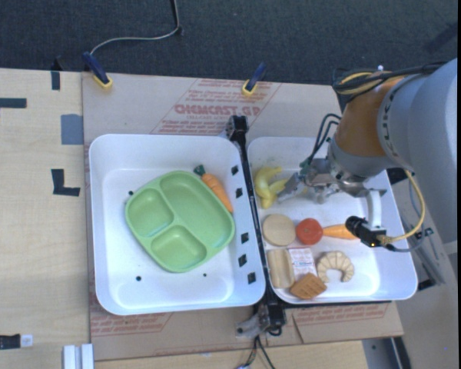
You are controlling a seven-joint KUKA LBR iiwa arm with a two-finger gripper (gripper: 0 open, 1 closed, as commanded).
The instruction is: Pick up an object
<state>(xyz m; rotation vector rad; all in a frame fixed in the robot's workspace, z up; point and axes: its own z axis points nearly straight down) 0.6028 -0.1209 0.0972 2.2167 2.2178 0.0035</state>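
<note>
My gripper (306, 189) hangs low over the back of the right bin (396, 283), open, with bare white bin floor between its fingers. A yellow banana (266, 183) lies just to its left, close to the left fingertip. In front of it sit a round tan bun (277, 230), a red tomato (310, 231) and an orange carrot (338, 232). Nearer the front wall lie a croissant (336, 265), a white packet (300, 260), a pale bread stick (277, 268) and a brown cracker (308, 286).
The left bin (111, 275) holds a green divided plate (180, 220) with a second carrot (216, 191) at its back right edge. A black divider (244, 198) runs between the bins. The grey arm with its orange band (361, 121) overhangs the right bin's back right.
</note>
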